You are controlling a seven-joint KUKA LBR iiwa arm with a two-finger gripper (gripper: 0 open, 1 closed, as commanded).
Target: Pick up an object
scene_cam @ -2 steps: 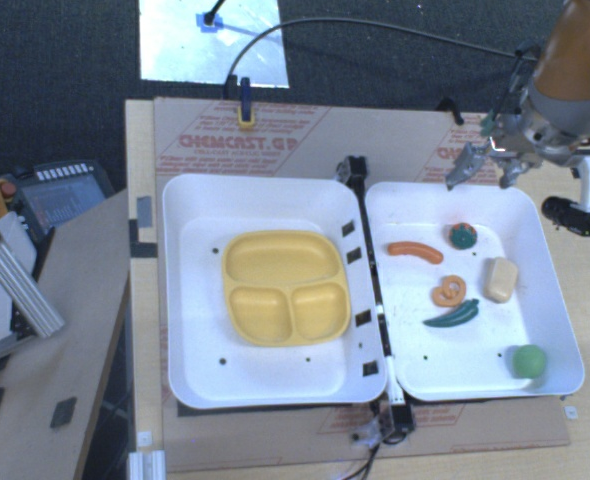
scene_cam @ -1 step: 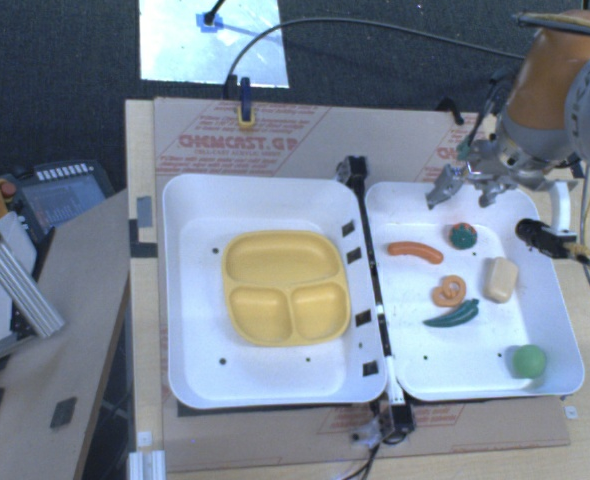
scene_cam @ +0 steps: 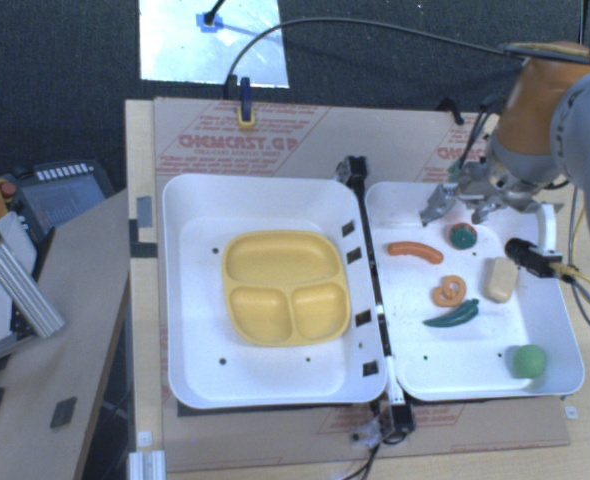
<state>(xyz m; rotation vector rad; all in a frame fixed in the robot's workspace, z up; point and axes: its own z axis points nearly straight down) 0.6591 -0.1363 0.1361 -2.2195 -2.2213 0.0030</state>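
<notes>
The right bin (scene_cam: 405, 368) holds several small items: an orange sausage-shaped piece (scene_cam: 415, 252), a dark teal round piece (scene_cam: 462, 235), an orange ring (scene_cam: 450, 291), a beige block (scene_cam: 500, 279), a green pepper shape (scene_cam: 453, 315) and a green ball (scene_cam: 527, 361). My gripper (scene_cam: 463, 210) hangs over the back of this bin, just behind the teal piece. Its fingers are spread open with nothing between them.
A yellow divided tray (scene_cam: 283, 286) lies in the left bin (scene_cam: 190, 298). A black divider (scene_cam: 367, 268) runs between the bins. A black-and-white part (scene_cam: 533, 253) of the arm hangs over the right bin's right side.
</notes>
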